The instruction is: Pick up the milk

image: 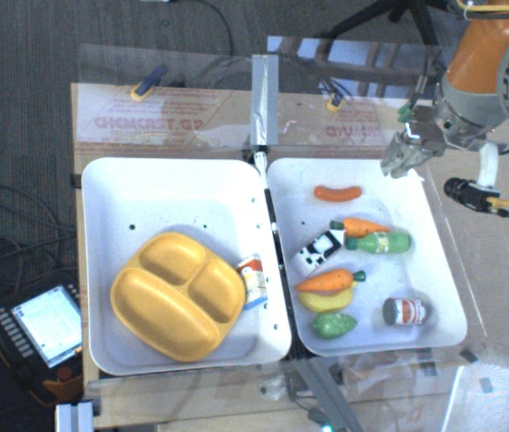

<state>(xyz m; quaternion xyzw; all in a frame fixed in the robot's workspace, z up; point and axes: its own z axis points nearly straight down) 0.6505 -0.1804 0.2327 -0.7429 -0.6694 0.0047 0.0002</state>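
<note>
The milk (pixel 319 248) is a small black-and-white carton lying on its side in the middle of the right bin (pixel 443 268), close to the divider. My gripper (pixel 401 162) hangs over the bin's far right corner, well behind and to the right of the milk, and nothing shows in it. The grey arm with its orange band (pixel 484 52) comes in from the upper right.
Around the milk lie a red sausage (pixel 338 193), an orange carrot (pixel 362 227), a green bottle (pixel 385 242), a second carrot (pixel 329 282), a yellow fruit (pixel 326 299), a green vegetable (pixel 333 325) and a can (pixel 405 311). The left bin (pixel 119 196) holds a yellow divided plate (pixel 177 293) and a small box (pixel 252 280).
</note>
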